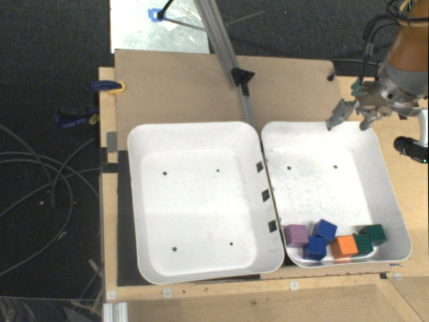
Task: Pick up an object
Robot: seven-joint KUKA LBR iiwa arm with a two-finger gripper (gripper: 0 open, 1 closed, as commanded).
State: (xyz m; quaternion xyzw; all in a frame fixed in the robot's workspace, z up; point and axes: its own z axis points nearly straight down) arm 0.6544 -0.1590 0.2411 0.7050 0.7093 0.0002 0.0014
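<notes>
Where the right white bin (375, 173) dips at its near edge, small blocks huddle together: a purple cube (295, 234), two blue cubes (325, 230) (315, 248), an orange cube (346, 245) and what seem two dark green blocks (367, 239). None has a clear long axis. The gripper (354, 117) hangs over the bin's far rim, fingers spread, grasping nothing, well apart from them. The left white bin (194, 200) sits beside on the brown worktop (281, 92).
</notes>
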